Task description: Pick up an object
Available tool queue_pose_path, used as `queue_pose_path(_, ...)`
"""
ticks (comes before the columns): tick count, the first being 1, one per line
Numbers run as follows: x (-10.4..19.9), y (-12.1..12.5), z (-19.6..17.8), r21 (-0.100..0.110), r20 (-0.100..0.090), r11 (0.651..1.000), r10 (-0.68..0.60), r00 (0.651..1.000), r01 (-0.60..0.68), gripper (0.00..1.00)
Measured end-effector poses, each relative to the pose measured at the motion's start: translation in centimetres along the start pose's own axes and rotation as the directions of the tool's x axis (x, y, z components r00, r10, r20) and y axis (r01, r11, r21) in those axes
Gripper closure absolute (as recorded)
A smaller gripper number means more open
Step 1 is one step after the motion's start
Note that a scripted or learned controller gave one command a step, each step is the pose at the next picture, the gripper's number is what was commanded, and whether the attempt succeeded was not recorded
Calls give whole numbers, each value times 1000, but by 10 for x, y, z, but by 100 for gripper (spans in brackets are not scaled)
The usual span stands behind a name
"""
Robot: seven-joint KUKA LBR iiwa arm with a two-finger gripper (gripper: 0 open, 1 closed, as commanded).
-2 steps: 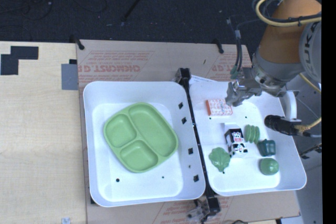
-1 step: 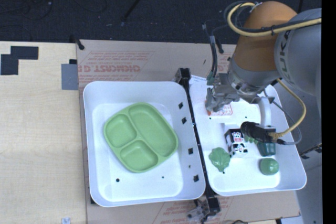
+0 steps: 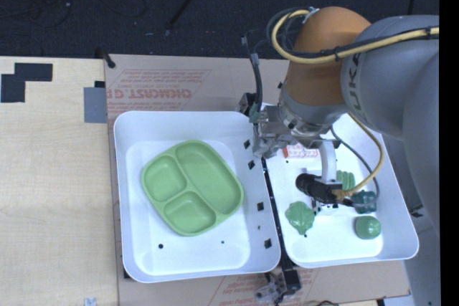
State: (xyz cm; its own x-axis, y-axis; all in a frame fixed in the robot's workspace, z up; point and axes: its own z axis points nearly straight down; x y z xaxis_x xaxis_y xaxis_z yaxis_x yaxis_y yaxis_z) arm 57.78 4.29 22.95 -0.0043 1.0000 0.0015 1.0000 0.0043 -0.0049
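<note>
Lab, probably: robot arm (image 3: 391,82), white bins (image 3: 186,254)

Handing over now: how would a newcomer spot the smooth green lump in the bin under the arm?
Find the white bin on the view's right, under the arm. In its near right corner lies the green lump. Unlike the ragged leafy green piece to its left, it is smooth and rounded.

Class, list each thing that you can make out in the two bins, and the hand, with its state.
Plate: flat, right way up, in the left bin; compartments empty.
Leafy green piece: lying loose in the right bin.
Round green piece: loose, right of the leafy piece.
Hand: over the right bin's left wall; grip hidden.
</note>
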Motion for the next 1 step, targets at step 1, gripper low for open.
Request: queue_pose_path(1,58,-5,-1,-2,1,1000,0,1000,0,100)
